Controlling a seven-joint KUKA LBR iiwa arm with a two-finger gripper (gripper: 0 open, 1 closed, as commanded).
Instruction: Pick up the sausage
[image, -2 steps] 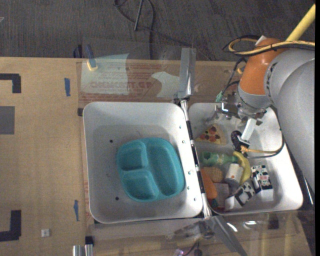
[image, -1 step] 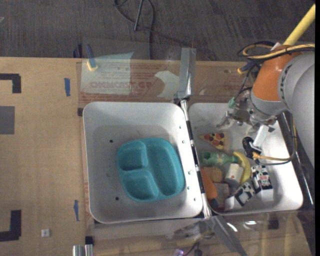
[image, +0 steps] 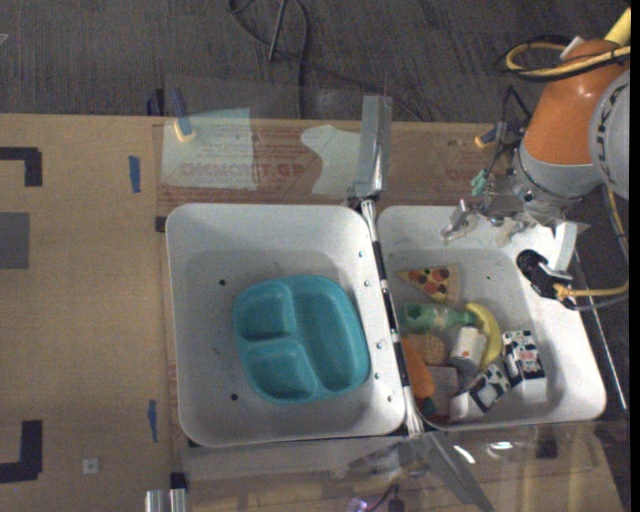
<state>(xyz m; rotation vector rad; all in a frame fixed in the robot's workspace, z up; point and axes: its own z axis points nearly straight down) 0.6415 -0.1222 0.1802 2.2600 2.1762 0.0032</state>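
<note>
The gripper (image: 487, 222) hovers over the far rim of the right bin (image: 580, 395), whether spread or closed I cannot tell, and the sausage (image: 418, 371) lies well below it toward the near left corner, in the toy heap beside a banana (image: 489, 328) and pizza slice (image: 430, 281).

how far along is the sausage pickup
Nothing looks done yet. The end effector hangs over the far edge of the right bin, nothing seen between its fingers. The toy food pile, with a pizza slice and banana, lies untouched in that bin; I cannot pick out the sausage for sure. The left bin holds a teal tray. Left: descend, grasp, lift.
</note>
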